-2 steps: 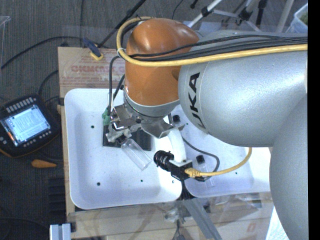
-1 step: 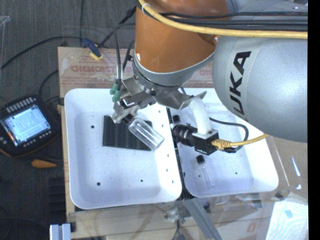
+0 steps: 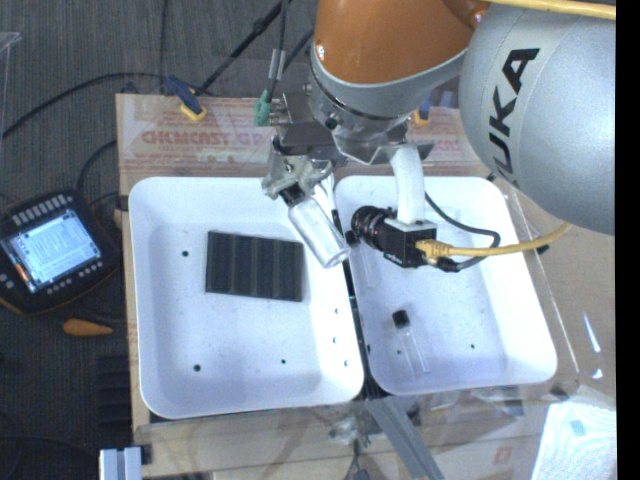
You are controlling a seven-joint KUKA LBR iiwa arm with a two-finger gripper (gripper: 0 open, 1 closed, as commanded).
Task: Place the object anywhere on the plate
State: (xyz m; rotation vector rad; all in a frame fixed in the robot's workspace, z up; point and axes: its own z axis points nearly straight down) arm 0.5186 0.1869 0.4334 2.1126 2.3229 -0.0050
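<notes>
a clear plastic tube (image 3: 320,230) sits tilted between the fingers of the gripper (image 3: 297,190), gripped above the left white bin's (image 3: 160,368) right edge. a dark ribbed rectangular plate (image 3: 254,266) lies left of it.

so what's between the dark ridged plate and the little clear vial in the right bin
In the camera view, bare white floor of the left bin, then the two bins' touching rims, lie between the dark plate and the clear vial. Nothing else sits there.
</notes>
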